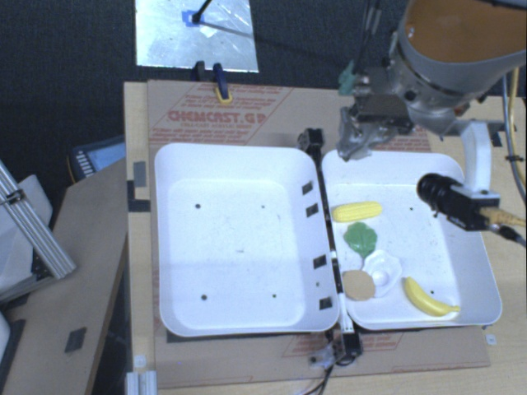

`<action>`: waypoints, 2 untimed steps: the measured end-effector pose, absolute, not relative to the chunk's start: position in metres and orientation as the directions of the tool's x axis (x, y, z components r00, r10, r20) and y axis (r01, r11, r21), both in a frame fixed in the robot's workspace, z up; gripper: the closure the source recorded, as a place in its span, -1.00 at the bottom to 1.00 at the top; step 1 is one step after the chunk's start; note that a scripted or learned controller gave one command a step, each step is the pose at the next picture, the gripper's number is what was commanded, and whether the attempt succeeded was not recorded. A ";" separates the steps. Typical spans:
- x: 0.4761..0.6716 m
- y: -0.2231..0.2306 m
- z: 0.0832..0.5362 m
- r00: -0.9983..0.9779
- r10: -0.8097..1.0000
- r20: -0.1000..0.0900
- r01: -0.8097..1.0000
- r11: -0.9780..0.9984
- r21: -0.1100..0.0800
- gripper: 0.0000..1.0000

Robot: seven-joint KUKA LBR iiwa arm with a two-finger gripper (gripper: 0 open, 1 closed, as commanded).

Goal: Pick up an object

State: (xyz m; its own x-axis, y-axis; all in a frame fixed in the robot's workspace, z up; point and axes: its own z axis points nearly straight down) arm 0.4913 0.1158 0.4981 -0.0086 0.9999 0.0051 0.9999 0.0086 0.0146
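Objects for the picking lie together in my right bin [486,299], toward its inner wall: a yellow corn cob [356,212] lying crosswise, a green leafy piece [361,239] just below it, a white fried-egg shape [384,267] and a tan round cookie [358,285] touching or nearly touching each other, and a yellow banana [428,298] a little apart near the front rim. The left bin [165,220] has nothing I would aim for.

My claw [354,145] hangs above the far edge of the right bin, near the divider, carrying nothing; from this slant I cannot tell whether it is spread or closed. A black camera unit [451,201] on a white bracket juts over the bin's right side.

To do this well, I judge the corn cob the best target: it is nearest, plump, and has free floor on its far side. I should come straight down over its middle with my grip set across its short width, so it is pinched rather than rolled away. The flat cookie and egg look hard to get under, and crowded neighbours could be nudged. The banana is a fair second choice, standing clear, though its curve may slip. Descent should stop just at the bin floor.
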 end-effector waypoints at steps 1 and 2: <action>0.549 0.139 0.523 -0.006 1.000 0.001 1.000 0.006 0.006 1.00; 0.537 0.182 0.392 -0.008 1.000 -0.002 1.000 0.008 -0.013 1.00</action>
State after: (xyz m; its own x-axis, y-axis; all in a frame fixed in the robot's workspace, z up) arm 0.5373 0.1817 0.3916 -0.0079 1.0000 -0.0024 0.9999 0.0079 -0.0130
